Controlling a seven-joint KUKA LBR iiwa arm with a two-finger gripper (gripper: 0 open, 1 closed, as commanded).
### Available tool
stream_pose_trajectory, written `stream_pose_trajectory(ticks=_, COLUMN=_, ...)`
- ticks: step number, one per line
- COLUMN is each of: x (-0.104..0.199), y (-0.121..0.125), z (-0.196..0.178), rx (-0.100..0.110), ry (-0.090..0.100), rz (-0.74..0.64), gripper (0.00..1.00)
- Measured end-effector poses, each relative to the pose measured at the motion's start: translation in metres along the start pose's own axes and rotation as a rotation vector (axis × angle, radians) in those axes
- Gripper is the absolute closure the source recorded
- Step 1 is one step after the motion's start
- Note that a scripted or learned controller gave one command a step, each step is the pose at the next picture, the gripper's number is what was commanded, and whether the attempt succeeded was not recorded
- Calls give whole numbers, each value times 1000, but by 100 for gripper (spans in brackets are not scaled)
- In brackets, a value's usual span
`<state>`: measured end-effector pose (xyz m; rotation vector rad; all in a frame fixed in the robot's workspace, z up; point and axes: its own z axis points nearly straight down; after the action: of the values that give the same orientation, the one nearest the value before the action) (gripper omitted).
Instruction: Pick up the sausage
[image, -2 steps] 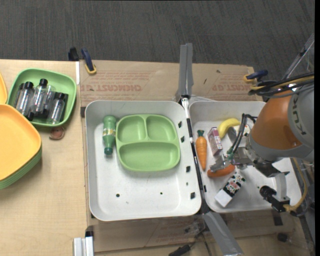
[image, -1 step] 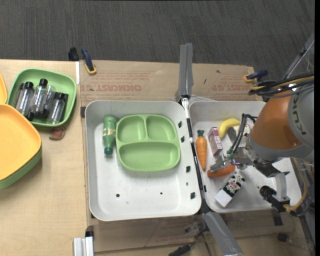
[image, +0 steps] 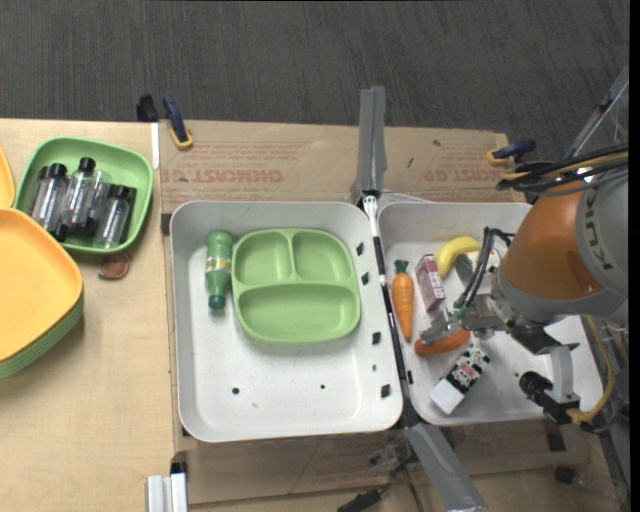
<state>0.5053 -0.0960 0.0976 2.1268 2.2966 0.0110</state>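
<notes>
Right bin (image: 520, 408): sausage (image: 441, 343), carrot (image: 402, 303), banana (image: 455, 250); left bin (image: 200, 400): green plate (image: 296, 283).

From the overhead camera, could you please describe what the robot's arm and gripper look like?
The arm is grey, with a broad, rounded orange band above the wrist. Black cables loop along it, and yellow ones run near its upper part. The gripper is a small metallic grey piece at the arm's tip. I can make out no markings.

light: bright, even | shadows: soft | focus: slightly soft overall
</notes>
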Motion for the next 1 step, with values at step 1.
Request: stream_pose_trajectory(ticks=1, x=0, y=0, z=0, rx=0, ry=0, rz=0, gripper=0)
